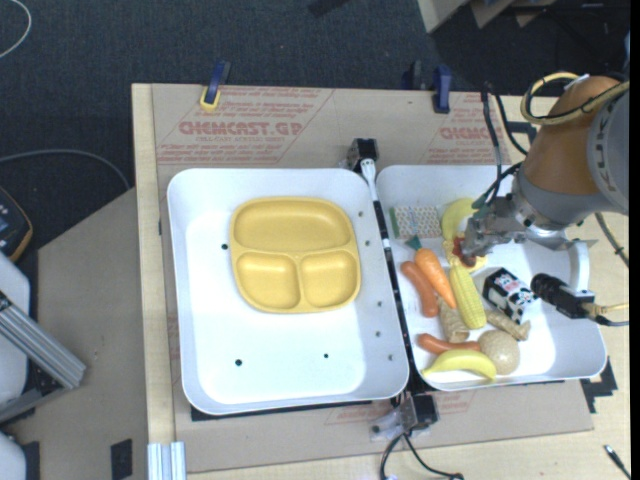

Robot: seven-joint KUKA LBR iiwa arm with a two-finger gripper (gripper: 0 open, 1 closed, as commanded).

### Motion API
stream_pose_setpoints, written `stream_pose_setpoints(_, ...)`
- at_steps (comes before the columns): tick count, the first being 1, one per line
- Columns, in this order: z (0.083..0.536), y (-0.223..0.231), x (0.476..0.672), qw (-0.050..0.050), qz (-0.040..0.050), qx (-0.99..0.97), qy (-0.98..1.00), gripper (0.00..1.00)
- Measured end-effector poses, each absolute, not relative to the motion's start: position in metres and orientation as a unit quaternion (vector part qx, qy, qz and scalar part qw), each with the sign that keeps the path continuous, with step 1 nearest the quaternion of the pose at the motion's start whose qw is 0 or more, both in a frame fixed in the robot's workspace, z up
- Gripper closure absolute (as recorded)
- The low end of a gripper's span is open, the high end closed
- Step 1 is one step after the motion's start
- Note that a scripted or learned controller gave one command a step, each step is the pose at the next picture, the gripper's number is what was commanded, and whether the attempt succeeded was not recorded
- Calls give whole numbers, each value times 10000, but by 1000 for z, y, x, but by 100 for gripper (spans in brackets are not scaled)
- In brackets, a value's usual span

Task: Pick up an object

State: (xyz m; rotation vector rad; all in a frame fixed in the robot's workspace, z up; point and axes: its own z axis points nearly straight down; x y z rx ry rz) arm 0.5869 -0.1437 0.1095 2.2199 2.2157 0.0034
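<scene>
Broadly, two glossy, round-cornered white bins sit side by side: the left bin (200,298) holds a smooth yellow three-compartment tray (296,253) in its upper half, and the right bin (570,343) holds a pile of plastic toy food. From the right edge the arm (575,163) slants down, its gripper (470,251) low among a ribbed corn cob (466,296), a tapered carrot (436,278) and a curved banana (462,365); whether it clasps anything cannot be told.

One fixed camera looks down from above at a slant onto the counter (300,108). It sits far enough back to take in both white bins, the left bin (200,298) and the right bin (570,343), plus dark floor beyond. The arm (575,163) enters from the right side.
</scene>
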Motion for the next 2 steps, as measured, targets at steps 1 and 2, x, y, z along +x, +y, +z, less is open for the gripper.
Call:
stream_pose_setpoints(1, 167, -136, 595, 34, 20, 7064, 7078, 100)
stream_pose_setpoints(2, 221, -136, 597, 39, 21, 7066, 7076, 100)
